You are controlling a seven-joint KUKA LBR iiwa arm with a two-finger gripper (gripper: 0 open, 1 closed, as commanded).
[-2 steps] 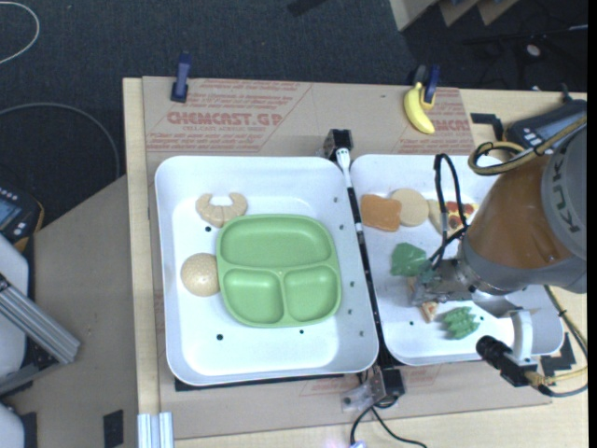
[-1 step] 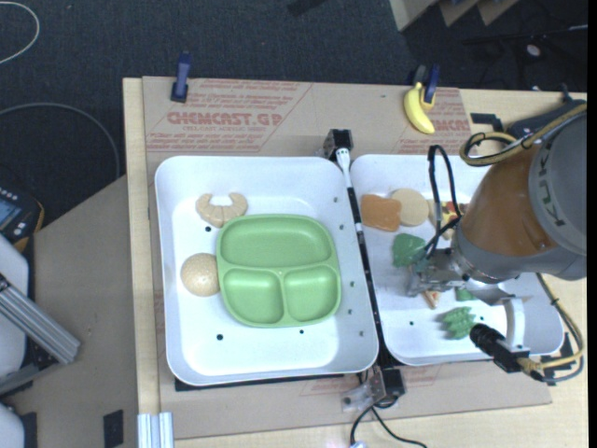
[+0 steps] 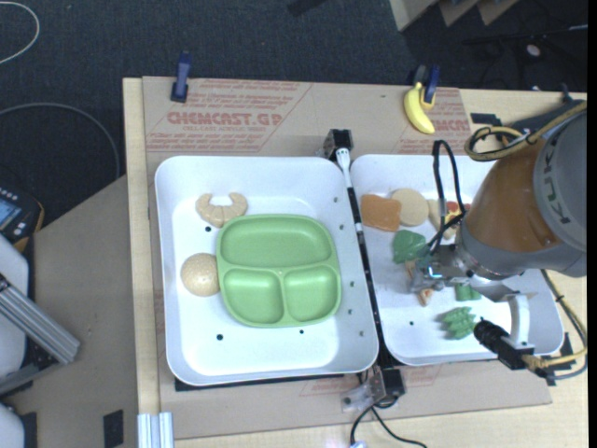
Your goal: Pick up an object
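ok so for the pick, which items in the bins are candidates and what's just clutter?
In play, right bin:
gripper
dark green piece
orange block
tan round piece
small green piece

Lying about:
green divided tray
croissant
round bun
banana

view: one fixed camera above the bench [image 3: 280,395], looking down at a slant | framing: both white bins whole, left bin [image 3: 177,250] mid-frame, right bin [image 3: 401,339] toward the right | distance: moderate, dark floor visible across the top and left | arm [image 3: 522,213] enters from the right edge
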